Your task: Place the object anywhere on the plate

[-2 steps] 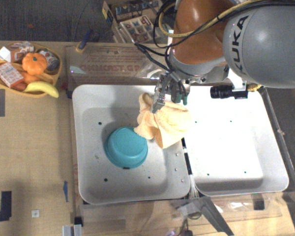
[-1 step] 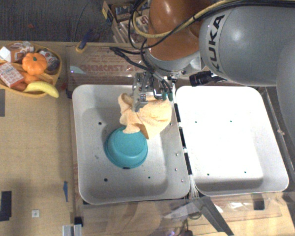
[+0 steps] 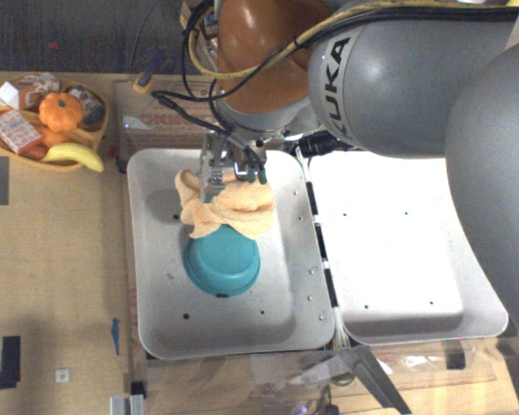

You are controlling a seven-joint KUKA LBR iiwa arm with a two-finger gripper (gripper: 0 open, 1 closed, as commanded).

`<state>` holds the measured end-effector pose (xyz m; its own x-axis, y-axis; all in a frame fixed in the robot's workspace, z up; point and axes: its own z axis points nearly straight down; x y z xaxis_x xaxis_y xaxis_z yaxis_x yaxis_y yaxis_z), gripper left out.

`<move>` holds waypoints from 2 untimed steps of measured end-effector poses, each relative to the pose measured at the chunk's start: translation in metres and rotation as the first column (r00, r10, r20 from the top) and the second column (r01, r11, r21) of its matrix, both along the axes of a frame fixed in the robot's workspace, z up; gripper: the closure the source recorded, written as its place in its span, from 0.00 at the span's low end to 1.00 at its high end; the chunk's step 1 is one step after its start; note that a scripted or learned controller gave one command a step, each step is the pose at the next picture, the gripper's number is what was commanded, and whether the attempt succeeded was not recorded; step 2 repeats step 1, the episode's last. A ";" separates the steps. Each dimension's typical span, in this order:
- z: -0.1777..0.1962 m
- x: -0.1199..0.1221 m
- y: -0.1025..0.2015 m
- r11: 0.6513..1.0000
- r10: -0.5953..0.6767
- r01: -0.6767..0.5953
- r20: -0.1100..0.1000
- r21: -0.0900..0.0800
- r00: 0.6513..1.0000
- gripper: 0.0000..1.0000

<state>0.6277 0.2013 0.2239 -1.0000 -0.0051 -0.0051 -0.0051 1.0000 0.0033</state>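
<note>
where cloth [image 3: 227, 206] overlaps plate [image 3: 223, 261]: gripper [image 3: 232, 173].

We see the yellow cloth [image 3: 229, 206] covering the teal plate's [image 3: 225, 266] upper rim, and the tool [image 3: 233, 169] hides part of the cloth.

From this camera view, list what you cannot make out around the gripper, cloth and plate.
- Gripper: whether it grips the cloth; too small, wrist overhead.
- Teal plate: its upper edge, covered by the cloth.
- Left bin: its upper rim, behind the arm.
- Items in the fruit basket: labels too small.
</note>
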 end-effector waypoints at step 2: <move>0.001 0.000 0.000 1.000 0.000 0.000 0.001 0.000 1.000 0.00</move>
